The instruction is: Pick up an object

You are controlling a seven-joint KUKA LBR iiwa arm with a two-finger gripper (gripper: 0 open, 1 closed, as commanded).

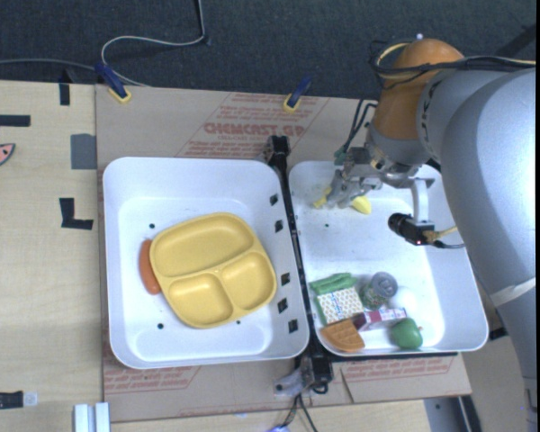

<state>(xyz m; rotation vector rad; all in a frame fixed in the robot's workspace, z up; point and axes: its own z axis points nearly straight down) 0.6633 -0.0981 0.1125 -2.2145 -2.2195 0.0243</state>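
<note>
Toys cluster (364,311) lies below your tool (346,190), grip unclear, poised over yellow piece (362,206); descend next.

The left bin (126,187) is largely taken up by a yellow divided plate (212,268), with an orange object (148,268) wedged against the plate's left edge; bare floor is left along the bin's far edge and near edge. In the right bin (450,286), the near edge is crowded by a cluster of small items (360,309). The far edge is occupied by the gripper (346,192), with a yellow object (362,206) just beside it. An open strip is left across the middle.
</note>
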